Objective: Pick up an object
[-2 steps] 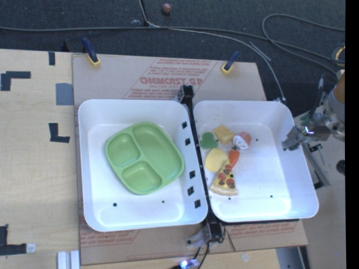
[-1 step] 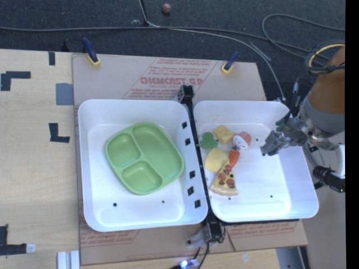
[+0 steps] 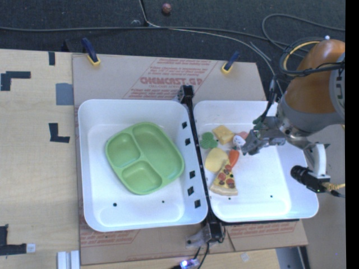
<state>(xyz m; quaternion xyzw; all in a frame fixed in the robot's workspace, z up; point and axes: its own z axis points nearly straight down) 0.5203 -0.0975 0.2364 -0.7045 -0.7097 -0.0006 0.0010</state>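
- Two shallow white bins sat side by side on a brown cardboard sheet (image 3: 168,74) laid over a pale wooden bench (image 3: 33,150).
- The left bin (image 3: 92,206) held a light green divided tray (image 3: 145,157) with three compartments, lying flat and turned at an angle near the bin's middle.
- The right bin (image 3: 280,198) held a small cluster of toy food, gathered on its left side close to the black divider (image 3: 193,150) between the bins.
- In that cluster, a yellow cheese wedge (image 3: 223,133) lay at the top, with a small green round piece (image 3: 208,140) just to its left.
- Below them lay a pale yellow rounded piece (image 3: 216,160), and just beside it on the right an orange carrot (image 3: 233,158) pointing down.
- A pizza slice (image 3: 224,182) with dark toppings lay at the bottom of the cluster, touching the pale yellow piece.
- A small red and white piece (image 3: 240,138) sat at the right edge of the cluster, right by the tip of the gripper.
- The arm (image 3: 314,88), grey with an orange band, reached in from the right over the right bin.
- Its gripper (image 3: 249,146) was low over the bin, at the right edge of the food cluster, near the carrot's top end.
- It was too dark and small to tell how far the gripper was open, or whether it had hold of anything.
- Black cables (image 3: 224,35) ran across the dark floor above the bench, and two blue and yellow clamps (image 3: 90,52) pinned the cardboard's far edge.
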